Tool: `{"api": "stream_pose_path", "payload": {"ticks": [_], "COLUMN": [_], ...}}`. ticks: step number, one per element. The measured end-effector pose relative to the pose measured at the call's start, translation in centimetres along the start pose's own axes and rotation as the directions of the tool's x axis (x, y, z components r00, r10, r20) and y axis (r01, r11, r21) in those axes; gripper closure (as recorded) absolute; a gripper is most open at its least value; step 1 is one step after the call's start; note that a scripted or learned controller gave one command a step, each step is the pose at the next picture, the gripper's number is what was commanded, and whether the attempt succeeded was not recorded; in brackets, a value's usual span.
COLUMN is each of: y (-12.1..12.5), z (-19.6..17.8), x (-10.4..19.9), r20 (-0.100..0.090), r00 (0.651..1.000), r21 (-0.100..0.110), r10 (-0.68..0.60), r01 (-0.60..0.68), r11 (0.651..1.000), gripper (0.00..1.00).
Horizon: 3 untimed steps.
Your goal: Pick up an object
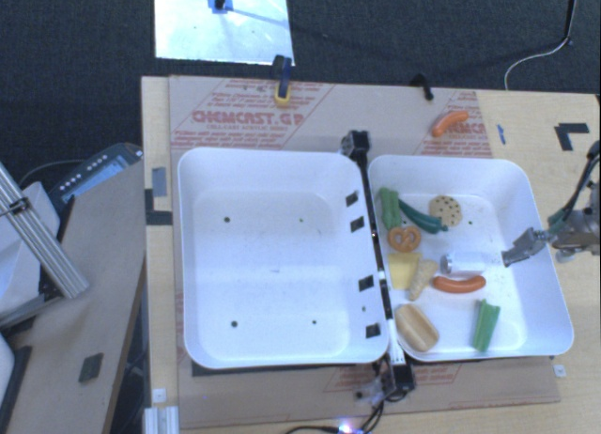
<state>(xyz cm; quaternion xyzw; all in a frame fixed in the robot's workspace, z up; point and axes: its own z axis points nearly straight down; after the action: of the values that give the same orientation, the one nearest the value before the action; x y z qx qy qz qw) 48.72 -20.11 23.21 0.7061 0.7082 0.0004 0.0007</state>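
Fingers' spread I cannot tell; gripper (522, 246) hangs at the right bin's (549, 310) right wall, holding nothing. Toy food lies scattered left of it: sausage (458, 283) nearest, celery stick (485, 325) below that, bread roll (418, 326), pretzel (405, 238), cookie (444, 209) farther. Loose scatter suits random tries, I judge. I'd take the sausage.

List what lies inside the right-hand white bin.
In the right bin: green bean, cookie, pretzel, yellow cheese wedge, corn, sausage, bread roll, celery stick. The gripper hides the floor beneath it.
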Motion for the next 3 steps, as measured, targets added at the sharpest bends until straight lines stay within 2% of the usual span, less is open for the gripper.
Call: {"api": "stream_pose_path", "payload": {"ticks": [1, 2, 3], "y": [-0.2, 0.0, 0.0], "z": [14.7, 12.9, 14.9], "x": [5.0, 4.6, 9.8], "r20": [-0.006, 0.0, -0.003], "r00": [1.0, 1.0, 1.0], "r21": [0.01, -0.001, 0.002], "r10": [-0.005, 0.0, -0.005], "r01": [0.005, 0.0, 0.005], "r11": [1.0, 1.0, 1.0], "gripper": [0.0, 1.0, 1.0]}}
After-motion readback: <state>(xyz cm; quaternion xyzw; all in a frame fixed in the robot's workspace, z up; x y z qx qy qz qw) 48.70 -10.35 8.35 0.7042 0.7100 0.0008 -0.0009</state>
